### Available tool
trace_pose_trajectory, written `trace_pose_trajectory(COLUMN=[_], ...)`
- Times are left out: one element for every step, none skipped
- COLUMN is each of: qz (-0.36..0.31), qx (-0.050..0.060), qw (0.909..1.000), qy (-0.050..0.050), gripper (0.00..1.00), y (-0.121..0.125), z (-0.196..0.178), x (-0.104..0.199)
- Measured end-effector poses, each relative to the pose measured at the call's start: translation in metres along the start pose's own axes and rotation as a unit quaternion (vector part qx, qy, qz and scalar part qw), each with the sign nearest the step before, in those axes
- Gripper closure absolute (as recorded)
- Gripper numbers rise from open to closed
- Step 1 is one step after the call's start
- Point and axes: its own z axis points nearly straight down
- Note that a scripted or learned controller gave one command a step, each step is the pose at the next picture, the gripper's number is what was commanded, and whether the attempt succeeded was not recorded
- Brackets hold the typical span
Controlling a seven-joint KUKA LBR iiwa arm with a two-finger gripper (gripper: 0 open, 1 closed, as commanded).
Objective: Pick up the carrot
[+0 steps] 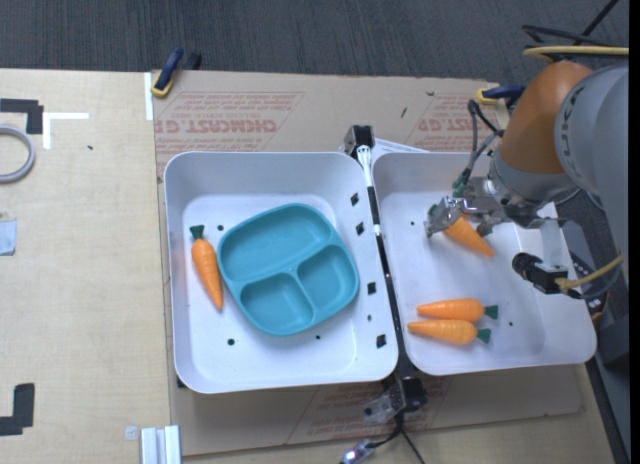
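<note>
In the right bin, my gripper is shut on the thick end of an orange carrot, which slants down and to the right from the fingers. Two more carrots lie side by side near that bin's front: one behind, the other in front, green tips pointing right. In the left bin a fourth carrot lies along the left wall. The grey arm with its orange band reaches in from the right.
A teal divided plate takes up the middle of the left bin. Clips join the bins at the centre wall. Cables hang near the wrist over the right bin's edge. Cardboard lies under both bins.
</note>
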Motion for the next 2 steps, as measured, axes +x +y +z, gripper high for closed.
trace_pose_trajectory(qz=[0.0,0.0], qx=[0.0,0.0], qw=[1.0,1.0], qy=[0.0,0.0], gripper=[1.0,1.0], y=[0.0,-0.008], z=[-0.01,-0.1], x=[0.0,0.066])
